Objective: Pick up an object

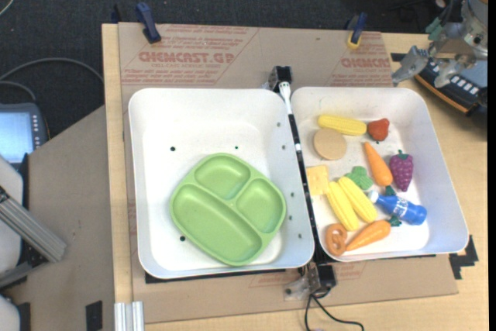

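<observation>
1. We've got toy food piled in the right bin [442,167]: corn [342,124], carrots [377,163], grapes [401,169], all light, hard, slick plastic.
2. We'd go for the corn at the top, across its narrow middle; it sits fairly apart.
3. The gripper [411,64] hangs past the bin's upper right corner; can't tell how it's set.

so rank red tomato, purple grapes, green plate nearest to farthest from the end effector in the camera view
1. Red tomato, upper right bin, nearest the end effector.
2. Purple grapes, right bin, lower.
3. Green plate, left bin, farthest.
</observation>
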Tool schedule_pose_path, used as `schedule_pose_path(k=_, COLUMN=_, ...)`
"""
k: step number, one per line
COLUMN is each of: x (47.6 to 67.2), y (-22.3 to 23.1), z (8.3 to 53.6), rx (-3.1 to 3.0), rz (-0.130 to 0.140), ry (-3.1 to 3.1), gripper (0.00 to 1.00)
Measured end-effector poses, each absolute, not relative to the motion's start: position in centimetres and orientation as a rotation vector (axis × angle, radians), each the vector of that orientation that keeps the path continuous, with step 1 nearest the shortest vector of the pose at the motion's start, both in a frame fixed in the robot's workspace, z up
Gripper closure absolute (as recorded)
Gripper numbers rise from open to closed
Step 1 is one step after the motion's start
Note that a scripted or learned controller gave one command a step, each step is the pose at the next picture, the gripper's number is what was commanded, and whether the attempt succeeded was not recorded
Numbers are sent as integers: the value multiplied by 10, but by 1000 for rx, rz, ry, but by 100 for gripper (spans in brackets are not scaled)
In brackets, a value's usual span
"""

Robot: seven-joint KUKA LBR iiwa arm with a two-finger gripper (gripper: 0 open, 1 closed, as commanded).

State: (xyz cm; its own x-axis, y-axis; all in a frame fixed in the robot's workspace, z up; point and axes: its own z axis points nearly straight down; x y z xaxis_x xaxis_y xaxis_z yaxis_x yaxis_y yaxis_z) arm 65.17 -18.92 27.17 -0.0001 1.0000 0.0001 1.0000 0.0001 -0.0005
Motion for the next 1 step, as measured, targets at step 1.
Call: schedule_pose_path(k=1, x=658, y=-199, z=148, rx=-2215, rz=10, ry=-2213, gripper=0)
